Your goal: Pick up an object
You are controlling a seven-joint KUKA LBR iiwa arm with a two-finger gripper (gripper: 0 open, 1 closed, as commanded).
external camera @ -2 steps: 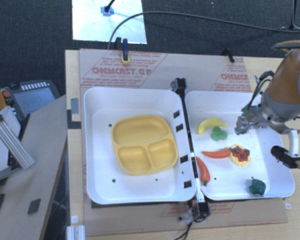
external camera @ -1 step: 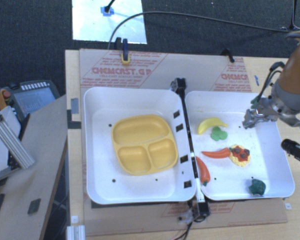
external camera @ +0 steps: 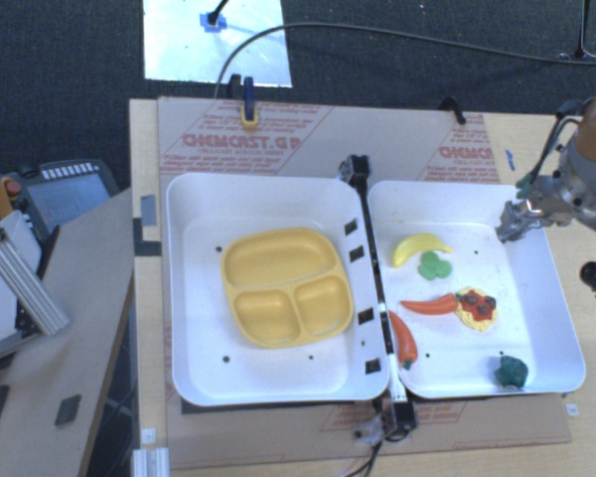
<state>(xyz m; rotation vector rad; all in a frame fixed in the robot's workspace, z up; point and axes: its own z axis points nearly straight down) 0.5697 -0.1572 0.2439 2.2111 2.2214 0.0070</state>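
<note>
Yellow tray (external camera: 281,299) fills our left bin (external camera: 194,207); right of it lie banana (external camera: 420,247), chillies, pizza slice (external camera: 476,307). Our hand (external camera: 517,221) seems empty; grip unclear.

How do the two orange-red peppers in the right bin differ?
The upper chili pepper lies nearly level, pointing left, mid-bin beside the pizza slice; the lower chili pepper runs steeply downward against the bin's left wall. The upper one looks slimmer; the lower one thicker. Both are orange-red toy food.
</note>
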